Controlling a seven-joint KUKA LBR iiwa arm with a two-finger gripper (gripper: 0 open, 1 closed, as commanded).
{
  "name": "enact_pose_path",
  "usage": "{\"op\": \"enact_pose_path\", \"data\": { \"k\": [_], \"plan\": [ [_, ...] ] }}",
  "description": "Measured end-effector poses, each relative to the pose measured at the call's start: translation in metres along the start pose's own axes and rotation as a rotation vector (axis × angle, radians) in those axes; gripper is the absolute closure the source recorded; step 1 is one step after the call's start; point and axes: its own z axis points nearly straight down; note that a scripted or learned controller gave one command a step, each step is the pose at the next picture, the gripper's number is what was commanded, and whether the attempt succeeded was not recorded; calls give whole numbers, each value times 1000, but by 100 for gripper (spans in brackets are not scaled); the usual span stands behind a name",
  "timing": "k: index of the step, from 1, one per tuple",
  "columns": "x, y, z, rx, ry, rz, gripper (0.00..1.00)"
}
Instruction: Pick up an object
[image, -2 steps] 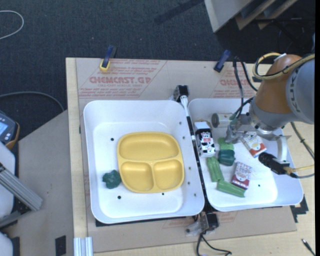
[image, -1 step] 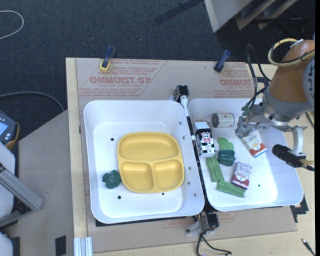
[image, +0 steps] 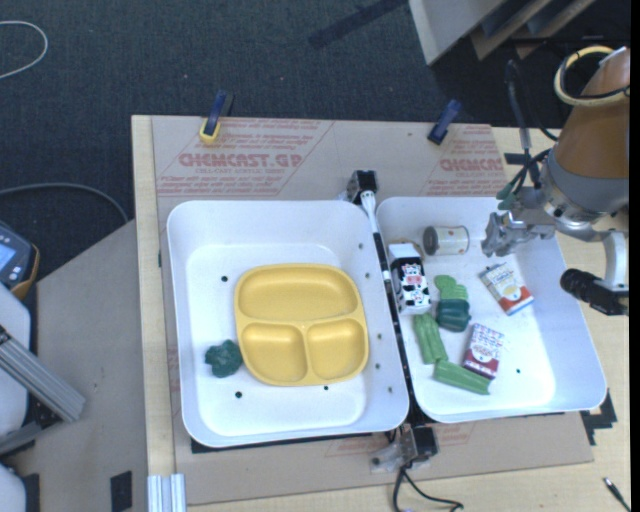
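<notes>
While two green blocks (image: 445, 360) and a red-and-white carton (image: 485, 350) lie lower right in the right bin (image: 575, 345), I hang my gripper (image: 505, 232) at mid-right above a small carton (image: 505, 285). Nothing sits between its fingers; how wide they stand, I cannot tell. That carton looks light and crushable, so I'd pinch its flat sides.

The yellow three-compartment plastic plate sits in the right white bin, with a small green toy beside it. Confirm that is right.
Not right: the camera view shows the yellow three-compartment plastic plate in the left white bin, not the right one. The rest stands: a small green toy lies beside it, by the plate's lower left edge.
</notes>
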Motion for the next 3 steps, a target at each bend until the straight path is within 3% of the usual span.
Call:
{"op": "enact_pose_path", "data": {
  "k": [1,2,3],
  "plan": [
    [0,1,-25,1,1,0,100],
    [51,-25,-28,11,6,-4,100],
    [49,-26,-29,10,4,1,100]
  ]
}}
